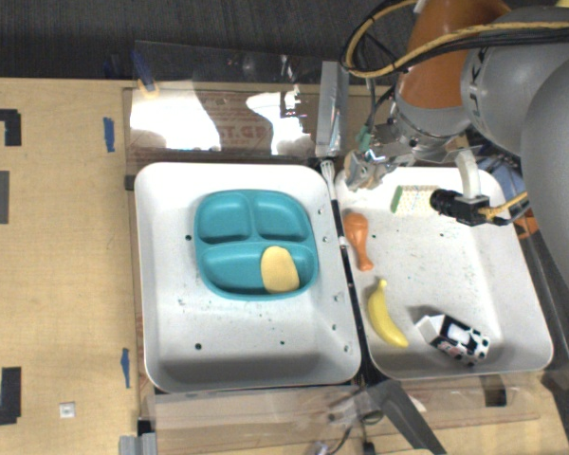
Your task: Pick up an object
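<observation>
My gripper [363,172] hangs over the far left corner of the right bin [512,282], just above the bin's rim. An orange carrot-shaped toy [358,239] lies a little in front of it, against the left wall. Nearer the front of that bin lie a yellow banana [386,318] and a black-and-white spotted toy [459,340] with a white piece beside it. A small green-and-white card [410,198] lies at the back of the bin, to the right of the gripper. Nothing shows between the gripper and these objects.
The left bin [161,301] holds a teal divided plate [229,230] with a yellow oval object [280,270] in its front right compartment. A ridge [342,282] separates the two bins. The grey arm [522,83] fills the upper right.
</observation>
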Action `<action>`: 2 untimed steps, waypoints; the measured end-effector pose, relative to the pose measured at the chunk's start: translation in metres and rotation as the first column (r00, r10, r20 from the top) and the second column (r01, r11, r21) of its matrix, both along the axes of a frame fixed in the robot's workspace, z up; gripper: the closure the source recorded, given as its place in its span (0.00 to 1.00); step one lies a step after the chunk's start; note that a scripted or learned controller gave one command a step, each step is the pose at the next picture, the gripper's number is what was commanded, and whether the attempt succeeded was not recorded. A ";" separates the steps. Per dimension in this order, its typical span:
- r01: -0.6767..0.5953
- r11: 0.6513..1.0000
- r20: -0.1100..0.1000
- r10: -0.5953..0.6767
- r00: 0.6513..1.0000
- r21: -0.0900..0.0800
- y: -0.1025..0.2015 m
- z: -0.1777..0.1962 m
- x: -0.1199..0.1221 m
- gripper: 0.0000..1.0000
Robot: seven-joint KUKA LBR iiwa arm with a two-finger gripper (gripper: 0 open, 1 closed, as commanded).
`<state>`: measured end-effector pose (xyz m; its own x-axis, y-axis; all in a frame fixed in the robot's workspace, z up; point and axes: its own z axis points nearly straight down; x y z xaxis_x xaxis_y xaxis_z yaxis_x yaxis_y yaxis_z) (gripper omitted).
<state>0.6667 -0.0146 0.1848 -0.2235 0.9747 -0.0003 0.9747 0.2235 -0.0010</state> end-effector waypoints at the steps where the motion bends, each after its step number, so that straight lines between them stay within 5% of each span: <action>1: -0.035 0.999 0.002 0.035 0.999 0.000 -0.013 0.002 0.000 1.00; 2: 0.030 1.000 0.006 -0.030 1.000 0.000 -0.025 0.013 0.001 1.00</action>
